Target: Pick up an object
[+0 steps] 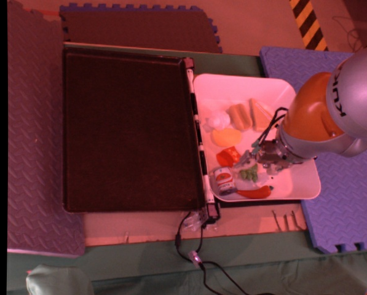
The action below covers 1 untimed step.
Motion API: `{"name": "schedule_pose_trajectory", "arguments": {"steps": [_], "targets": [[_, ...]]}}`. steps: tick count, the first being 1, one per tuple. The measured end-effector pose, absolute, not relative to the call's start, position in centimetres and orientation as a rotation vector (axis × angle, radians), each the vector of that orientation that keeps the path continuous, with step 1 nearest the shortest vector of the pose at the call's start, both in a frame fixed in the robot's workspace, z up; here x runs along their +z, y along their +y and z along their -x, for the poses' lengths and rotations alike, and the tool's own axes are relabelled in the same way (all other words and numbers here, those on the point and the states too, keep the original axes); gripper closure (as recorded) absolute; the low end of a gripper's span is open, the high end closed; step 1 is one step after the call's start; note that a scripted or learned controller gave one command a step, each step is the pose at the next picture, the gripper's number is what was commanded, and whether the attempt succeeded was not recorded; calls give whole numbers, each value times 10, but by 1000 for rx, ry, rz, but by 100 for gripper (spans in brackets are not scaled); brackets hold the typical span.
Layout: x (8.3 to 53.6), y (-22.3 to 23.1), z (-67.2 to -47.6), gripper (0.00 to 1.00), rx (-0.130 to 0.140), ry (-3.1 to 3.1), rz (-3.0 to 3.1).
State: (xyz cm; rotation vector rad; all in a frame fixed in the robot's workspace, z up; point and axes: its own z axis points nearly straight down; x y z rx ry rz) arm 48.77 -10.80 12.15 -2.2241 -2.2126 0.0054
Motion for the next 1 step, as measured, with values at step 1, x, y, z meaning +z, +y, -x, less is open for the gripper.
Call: {"name": "schedule_pose_trajectory", "arguments": {"steps": [1], "targets": [[97,-110,-492,0,-12,-2221,2234]]}}
